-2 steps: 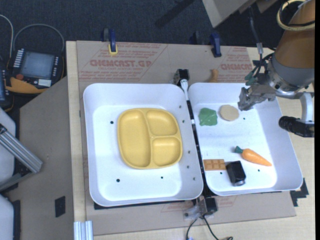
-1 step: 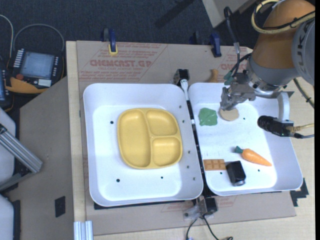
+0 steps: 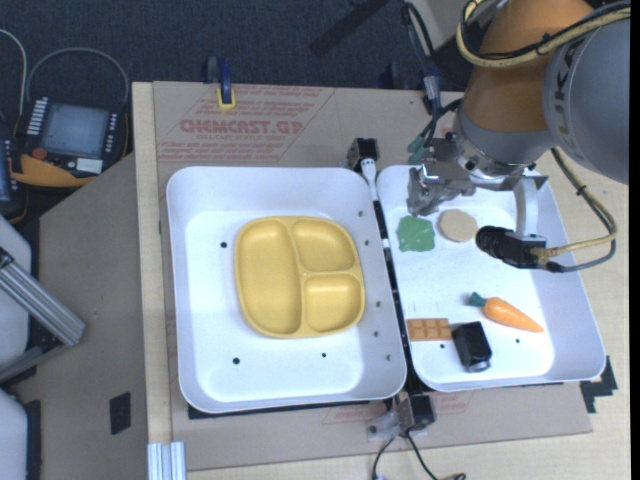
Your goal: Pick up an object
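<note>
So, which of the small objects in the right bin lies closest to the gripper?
The green leaf-shaped piece, just below the gripper at the bin's upper left. The carrot and black block lie farther down.

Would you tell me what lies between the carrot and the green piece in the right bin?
Bare white bin floor, seen from the overhead camera, between the carrot and the green piece.

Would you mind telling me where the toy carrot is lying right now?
The toy carrot lies in the right bin, towards its near right part, just above the small black block and to the right of the brown chocolate bar.
</note>
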Robot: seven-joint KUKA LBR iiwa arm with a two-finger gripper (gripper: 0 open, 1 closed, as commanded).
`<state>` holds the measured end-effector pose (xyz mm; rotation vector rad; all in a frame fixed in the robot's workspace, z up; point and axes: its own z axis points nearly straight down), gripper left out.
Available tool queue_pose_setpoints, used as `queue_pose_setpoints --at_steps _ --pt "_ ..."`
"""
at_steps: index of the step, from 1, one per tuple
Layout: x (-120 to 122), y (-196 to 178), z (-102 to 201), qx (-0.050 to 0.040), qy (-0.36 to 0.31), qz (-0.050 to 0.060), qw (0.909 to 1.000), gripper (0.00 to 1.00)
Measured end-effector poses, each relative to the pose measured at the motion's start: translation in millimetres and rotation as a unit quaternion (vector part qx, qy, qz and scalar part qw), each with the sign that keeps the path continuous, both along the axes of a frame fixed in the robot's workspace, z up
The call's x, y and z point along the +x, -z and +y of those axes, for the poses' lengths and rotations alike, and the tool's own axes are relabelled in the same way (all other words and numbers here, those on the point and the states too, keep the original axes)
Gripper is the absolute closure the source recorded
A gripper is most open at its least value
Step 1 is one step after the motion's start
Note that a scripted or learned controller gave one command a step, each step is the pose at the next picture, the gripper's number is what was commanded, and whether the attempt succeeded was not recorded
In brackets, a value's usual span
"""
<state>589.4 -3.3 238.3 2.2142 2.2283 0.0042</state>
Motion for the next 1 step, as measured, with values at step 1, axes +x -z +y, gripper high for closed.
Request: queue_pose_setpoints --at_steps 1 --pt "9.0 -0.5 60.8 -0.0001 0.000 0.000 1.0000 1.00"
